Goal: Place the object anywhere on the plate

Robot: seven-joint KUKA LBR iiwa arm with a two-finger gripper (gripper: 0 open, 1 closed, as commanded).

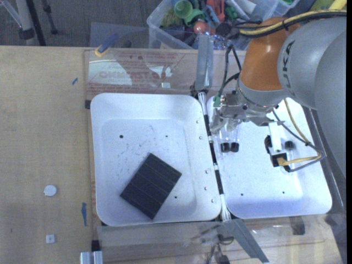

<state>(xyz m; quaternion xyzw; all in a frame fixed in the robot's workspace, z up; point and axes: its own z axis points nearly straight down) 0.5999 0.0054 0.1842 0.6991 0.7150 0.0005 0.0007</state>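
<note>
The arm reaches in from the right side of the camera view, its broad grey housing filling the upper right corner. Below that, the orange band curves down toward the wrist, which points nearly straight downward. The gripper hangs at the end, low and close to the left edge of the right-hand bin. Its two dark tips sit close side by side, perhaps nearly together, with nothing visible between them. Yellow and black cables loop off the wrist's right side.
</note>
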